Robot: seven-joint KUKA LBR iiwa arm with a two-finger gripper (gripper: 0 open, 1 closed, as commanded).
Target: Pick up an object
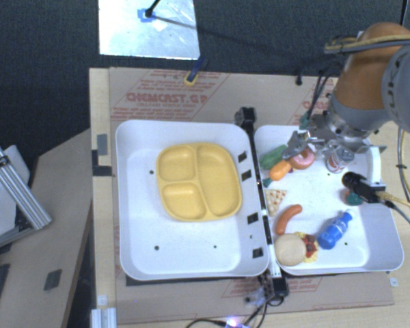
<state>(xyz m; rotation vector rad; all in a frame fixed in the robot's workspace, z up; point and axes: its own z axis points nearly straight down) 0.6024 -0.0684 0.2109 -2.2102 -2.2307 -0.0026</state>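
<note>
The right bin (391,246) holds several toy foods. A green vegetable (273,158), an orange carrot (280,170) and a pink donut (303,160) lie bunched at its far left corner. My gripper (299,142) hangs low right over that cluster, at the donut's upper edge; nothing shows held in it. A small can (336,160) stands just right of the donut, under the wrist. Nearer the front lie a pizza slice (276,198), a red sausage (288,218), a blue bottle (333,230) and a burger (292,249).
The left bin (133,203) bears a yellow divided plate (197,181). A small teal thing (355,198) lies by the right bin's right side. The ridge between the bins (258,197) runs close to the cluster. A shiny sheet (149,19) lies beyond the bench.
</note>
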